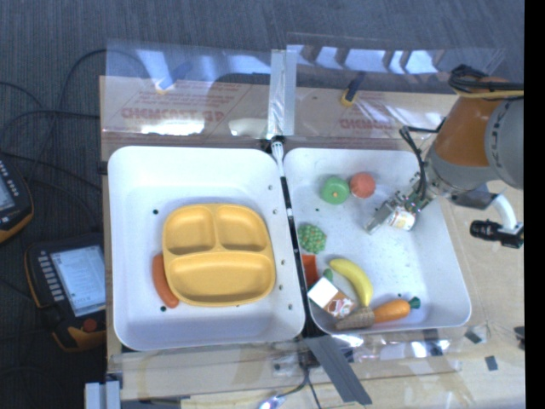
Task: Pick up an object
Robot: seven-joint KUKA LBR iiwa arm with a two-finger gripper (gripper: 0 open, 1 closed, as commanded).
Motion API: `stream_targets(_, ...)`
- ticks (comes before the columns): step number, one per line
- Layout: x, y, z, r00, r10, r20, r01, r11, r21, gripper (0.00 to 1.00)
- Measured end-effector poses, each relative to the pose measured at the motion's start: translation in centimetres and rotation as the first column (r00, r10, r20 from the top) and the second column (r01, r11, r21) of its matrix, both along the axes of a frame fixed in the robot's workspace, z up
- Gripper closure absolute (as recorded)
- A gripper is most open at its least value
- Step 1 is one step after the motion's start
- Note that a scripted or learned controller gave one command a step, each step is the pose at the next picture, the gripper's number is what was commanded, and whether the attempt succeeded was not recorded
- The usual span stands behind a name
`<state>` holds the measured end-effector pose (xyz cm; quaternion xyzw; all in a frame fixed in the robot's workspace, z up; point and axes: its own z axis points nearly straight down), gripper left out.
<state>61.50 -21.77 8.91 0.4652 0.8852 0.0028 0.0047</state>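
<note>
My gripper [387,219] hangs low over the middle of the right bin [443,254], at the end of the grey arm with its orange band [464,135]. It sits just right of and below a green apple [334,190] and a red-orange ball [363,185]. A small pale object shows right at the gripper's tip, and I cannot make out whether it is held. Near the bin's front lie a yellow banana [353,279], a carrot [393,310], a white box [324,294] and a green knobbly piece [312,238].
The left bin [128,194] holds a yellow divided plate [219,254] with an orange sausage-shaped toy [163,281] beside its left edge. A divider wall [289,228] separates the bins. A clear panel stands behind them, and cables and devices lie at far left.
</note>
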Motion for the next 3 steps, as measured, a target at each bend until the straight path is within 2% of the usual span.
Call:
stream_targets(1, -0.2, 0.9, 0.0, 0.997, -0.074, 0.001, 0.074, 0.997, -0.003, 0.00)
stream_targets(2, 4.6, 9.4, -0.1, 0.968, -0.250, -0.016, 0.250, 0.968, -0.006, 0.00)
stream_targets(3, 4.9, 9.4, 1.1, 0.968, -0.250, -0.003, 0.250, 0.968, -0.010, 1.00)
